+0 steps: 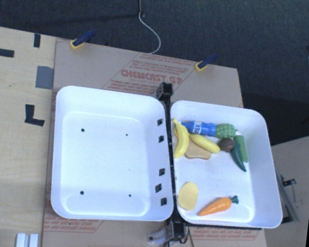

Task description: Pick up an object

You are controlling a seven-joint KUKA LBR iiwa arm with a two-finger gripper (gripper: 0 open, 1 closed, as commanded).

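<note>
The right white bin (260, 179) holds several toy foods. A yellow banana (180, 141) lies along its left wall, with a second yellow piece (206, 144) and a tan slice (197, 153) beside it. A blue bottle (199, 127) lies at the back, touching a bumpy green item (226, 129). A small brown piece (226, 144) and a dark green vegetable (240, 152) sit to their right. Near the front lie a pale yellow oval (188, 196) and an orange carrot (217, 206).
The left white bin (105, 153) adjoins the right one along a black-clipped divider (165, 150). Both stand on a cardboard sheet (149, 74) held by blue-yellow clamps (82, 38). A thin cable (150, 26) hangs at the back.
</note>
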